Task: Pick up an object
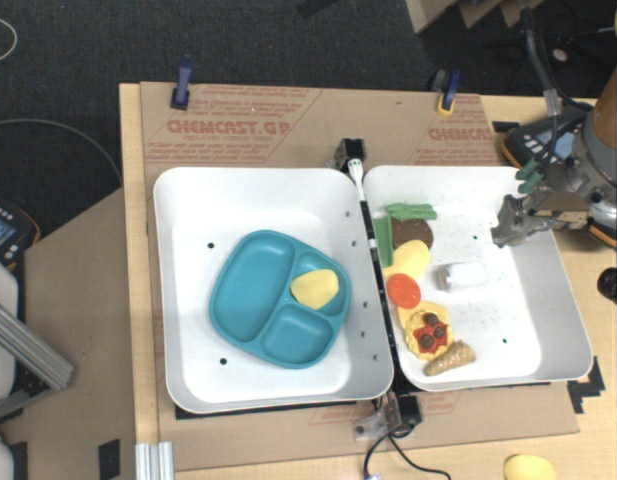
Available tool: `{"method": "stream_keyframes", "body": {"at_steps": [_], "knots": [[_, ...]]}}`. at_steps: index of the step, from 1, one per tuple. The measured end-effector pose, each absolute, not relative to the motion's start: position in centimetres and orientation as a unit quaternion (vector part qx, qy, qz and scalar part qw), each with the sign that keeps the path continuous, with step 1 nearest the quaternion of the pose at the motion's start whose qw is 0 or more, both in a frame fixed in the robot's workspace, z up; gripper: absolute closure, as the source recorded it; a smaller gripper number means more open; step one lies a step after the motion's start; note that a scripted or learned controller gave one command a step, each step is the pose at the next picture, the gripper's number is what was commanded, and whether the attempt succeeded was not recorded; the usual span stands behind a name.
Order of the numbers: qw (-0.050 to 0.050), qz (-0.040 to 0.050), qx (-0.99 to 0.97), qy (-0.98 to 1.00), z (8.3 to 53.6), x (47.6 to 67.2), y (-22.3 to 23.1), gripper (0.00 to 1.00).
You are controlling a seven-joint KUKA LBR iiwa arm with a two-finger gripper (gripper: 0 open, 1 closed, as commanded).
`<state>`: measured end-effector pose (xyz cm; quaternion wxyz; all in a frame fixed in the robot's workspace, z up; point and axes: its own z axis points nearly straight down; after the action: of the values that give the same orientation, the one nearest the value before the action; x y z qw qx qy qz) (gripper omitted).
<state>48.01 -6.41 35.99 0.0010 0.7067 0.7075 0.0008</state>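
White bins side by side on cardboard. Left bin [188, 268] holds a teal plate [250, 308] w/ a yellow piece [315, 288] in its right section. Right bin [548, 298] has toy food along its left edge — green piece [410, 212], brown piece [412, 232], yellow one [409, 259], orange disc [403, 290], pizza slice [429, 332] — plus a pale block [462, 274] nearby. Gripper [508, 230] sits over the right bin's upper right, apart from the food; can't tell its finger state.
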Motion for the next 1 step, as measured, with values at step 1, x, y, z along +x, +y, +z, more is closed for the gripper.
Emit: {"method": "stream_keyframes", "body": {"at_steps": [1], "knots": [[0.002,0.0040,0.704,0.710,42.63,48.02,0.41,1.00]]}}
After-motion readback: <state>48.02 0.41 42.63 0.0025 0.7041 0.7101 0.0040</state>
